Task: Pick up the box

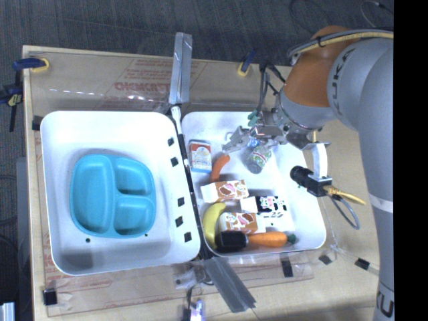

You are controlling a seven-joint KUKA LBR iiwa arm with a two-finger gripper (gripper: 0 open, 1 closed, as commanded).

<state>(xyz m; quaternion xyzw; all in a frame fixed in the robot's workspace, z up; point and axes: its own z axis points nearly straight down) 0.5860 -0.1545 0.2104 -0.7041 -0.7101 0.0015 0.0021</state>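
Observation:
The right bin (304,216) holds more than one box. A small red and white box (200,156) lies at its far left. A flat picture box (225,190) sits in the middle, with a cow-patterned box (271,206) to its right and a brown box (241,222) nearer the front. My gripper (249,139) hangs over the back of this bin, right of the red and white box and apart from it. A green and white can (259,156) lies just under the gripper. No box is between the fingers.
An orange vegetable (219,167) lies beside the red box. A banana (212,221), a carrot (271,239) and a black object (231,241) crowd the front of the right bin. The left bin (60,129) holds a blue divided plate (114,194).

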